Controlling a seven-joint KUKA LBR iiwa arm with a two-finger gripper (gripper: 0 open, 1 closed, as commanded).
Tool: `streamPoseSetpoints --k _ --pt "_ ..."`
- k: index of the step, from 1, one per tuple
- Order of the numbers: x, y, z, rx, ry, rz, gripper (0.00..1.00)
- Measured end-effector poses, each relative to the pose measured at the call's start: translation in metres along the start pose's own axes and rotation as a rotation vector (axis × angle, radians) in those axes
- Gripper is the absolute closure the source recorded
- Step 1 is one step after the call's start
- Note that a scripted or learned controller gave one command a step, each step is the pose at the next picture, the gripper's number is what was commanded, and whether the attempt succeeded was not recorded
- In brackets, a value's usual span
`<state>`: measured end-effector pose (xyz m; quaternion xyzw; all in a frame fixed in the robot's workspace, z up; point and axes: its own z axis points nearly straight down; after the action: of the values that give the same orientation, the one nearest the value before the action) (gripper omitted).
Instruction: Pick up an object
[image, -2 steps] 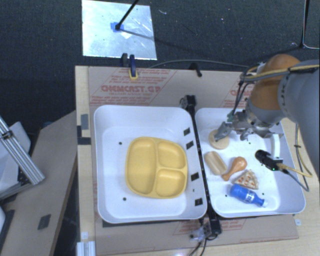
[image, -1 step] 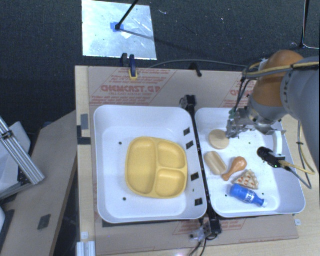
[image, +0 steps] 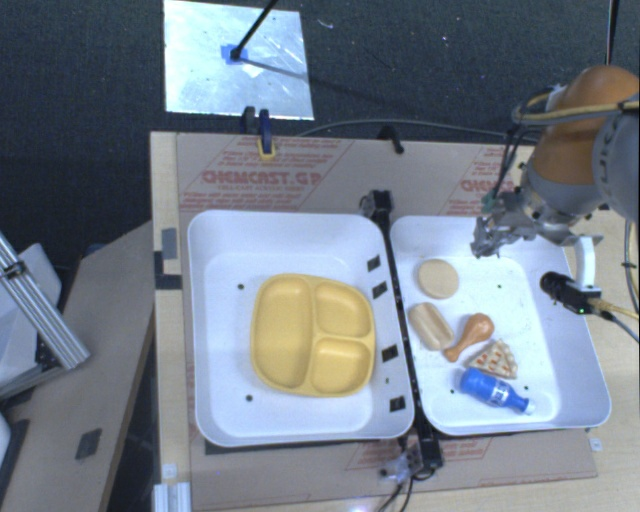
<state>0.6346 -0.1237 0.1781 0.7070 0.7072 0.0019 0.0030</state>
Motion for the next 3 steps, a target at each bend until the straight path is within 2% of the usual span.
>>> streamPoseSetpoints --k 1,2,3 --pt "0.0 0.002 -0.039 0.001 0.001 -0.003 1.0" --pt "0.056 -0.002 -0.032 0.006 0.003 -0.009 1.0" --pt "0.099 -0.012 -0.036 0.006 0.003 -0.008 1.0"
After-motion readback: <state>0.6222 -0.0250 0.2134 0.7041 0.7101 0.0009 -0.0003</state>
